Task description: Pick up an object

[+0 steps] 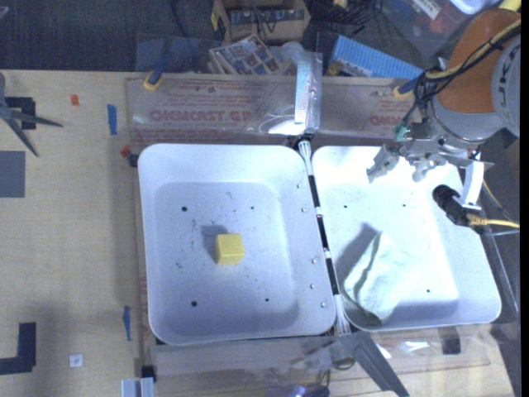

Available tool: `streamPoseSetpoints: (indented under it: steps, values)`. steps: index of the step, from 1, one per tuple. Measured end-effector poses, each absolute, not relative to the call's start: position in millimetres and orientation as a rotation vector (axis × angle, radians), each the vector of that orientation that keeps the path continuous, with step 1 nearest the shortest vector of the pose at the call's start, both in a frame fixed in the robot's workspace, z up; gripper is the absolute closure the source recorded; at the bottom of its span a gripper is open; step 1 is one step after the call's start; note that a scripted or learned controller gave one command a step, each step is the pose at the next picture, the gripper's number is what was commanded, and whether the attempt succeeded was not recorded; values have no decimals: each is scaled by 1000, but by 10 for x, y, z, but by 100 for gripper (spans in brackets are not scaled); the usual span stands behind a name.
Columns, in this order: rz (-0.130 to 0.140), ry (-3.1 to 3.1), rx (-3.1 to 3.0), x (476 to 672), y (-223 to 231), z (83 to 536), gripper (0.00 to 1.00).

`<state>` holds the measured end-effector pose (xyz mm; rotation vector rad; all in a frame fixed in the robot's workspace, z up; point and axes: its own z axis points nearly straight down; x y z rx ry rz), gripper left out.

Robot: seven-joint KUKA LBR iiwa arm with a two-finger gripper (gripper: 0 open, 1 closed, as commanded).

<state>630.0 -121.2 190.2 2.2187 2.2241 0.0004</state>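
Pale cloth [382,278], white w/ a faint green tint, lies crumpled in the near part of the right bin [347,180]. Its near end bunches against the bin's near-left corner and a narrower flap runs toward the far side. It sits nearer than the gripper [399,170] and a little left of it, well apart, w/ bare white bin floor btwn the two.

Yellow block [230,249], small and roughly cube-shaped w/ a short shadow on its far-left side, rests alone about mid-floor in the left bin [153,188]. It's well apart from the gripper, to its near left, and the ridge where both bins meet lies btwn them. Dark specks are scattered on the floor around the block.

Farther back, the gripper hangs over the far part of the right bin, reaching in from the right. Its fingers [380,165] are spread apart, gripping nothing, w/ bin floor showing btwn them.

Blue tape bits [111,118] mark the bench [58,222] to the left of the bins. Beyond the bins a clear plastic sheet [215,110] w/ red lettering lies along the far rims, w/ a yellow clamp [153,79] at its left end. Farthest back are a blue ribbed panel [364,60] and a cardboard box [256,11].
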Motion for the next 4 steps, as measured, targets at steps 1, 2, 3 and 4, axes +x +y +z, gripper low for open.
streamPoseSetpoints:
  steps: [1, 2, 3, 4]
  values:
    - [4, 2490, 1906, 6556, -1072, 2163, 0]
    - [3, 2246, 2192, 6209, -1288, 957, 0]
    - [7, 2239, 2194, 6218, -1309, 1065, 100]
    - [1, 1863, 2527, 6450, -878, 1855, 100]
